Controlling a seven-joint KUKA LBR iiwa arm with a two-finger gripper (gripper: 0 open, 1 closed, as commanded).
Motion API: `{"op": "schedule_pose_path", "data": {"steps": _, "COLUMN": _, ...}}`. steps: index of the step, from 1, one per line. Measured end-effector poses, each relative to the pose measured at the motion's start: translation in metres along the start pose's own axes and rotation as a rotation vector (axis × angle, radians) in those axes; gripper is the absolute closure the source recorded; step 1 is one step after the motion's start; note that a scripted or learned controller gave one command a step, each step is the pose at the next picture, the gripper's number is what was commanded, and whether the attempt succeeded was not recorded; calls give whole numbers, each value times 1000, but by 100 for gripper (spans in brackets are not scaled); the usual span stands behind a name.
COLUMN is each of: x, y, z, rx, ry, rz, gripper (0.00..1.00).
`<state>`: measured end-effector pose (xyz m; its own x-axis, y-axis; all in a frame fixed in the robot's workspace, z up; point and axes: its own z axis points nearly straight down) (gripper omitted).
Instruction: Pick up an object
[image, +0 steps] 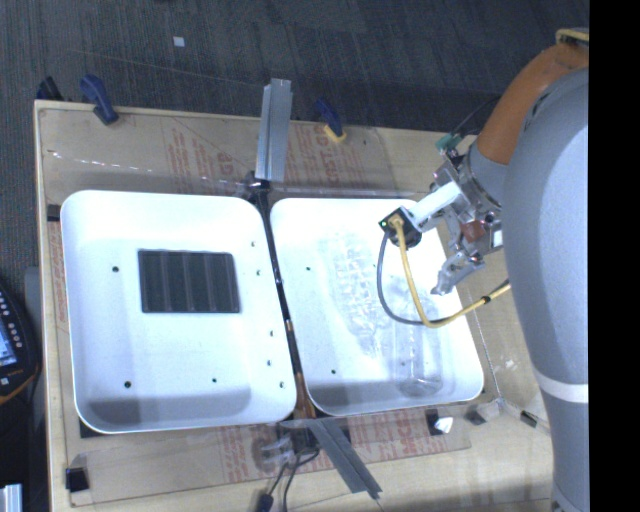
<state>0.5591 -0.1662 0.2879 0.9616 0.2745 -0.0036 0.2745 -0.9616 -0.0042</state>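
While the gripper (452, 272) hangs over the right bin (310, 330), grip state unreadable, the clear plastic bottle (415, 355) may slip or evade detection: transparent, washed out.

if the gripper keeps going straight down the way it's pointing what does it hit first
Probably the clear plastic object lying in the right bin, or the bin floor beside it. The gripper hangs over that bin's right side; depth is hard to judge from this slanted view.
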Motion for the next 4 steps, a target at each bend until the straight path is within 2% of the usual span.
{"op": "schedule_pose_path", "data": {"steps": 1, "x": -23, "y": 39, "z": -17, "rx": -1, "ry": 1, "rz": -469, "gripper": 0}}
{"op": "schedule_pose_path", "data": {"steps": 2, "x": -46, "y": 28, "z": -7, "rx": 1, "ry": -1, "rz": -316, "gripper": 0}}
{"op": "schedule_pose_path", "data": {"steps": 3, "x": -81, "y": 22, "z": -59, "rx": -6, "ry": 4, "rz": -482, "gripper": 0}}
{"op": "schedule_pose_path", "data": {"steps": 4, "x": -29, "y": 20, "z": -15, "rx": -2, "ry": 0, "rz": -232, "gripper": 0}}
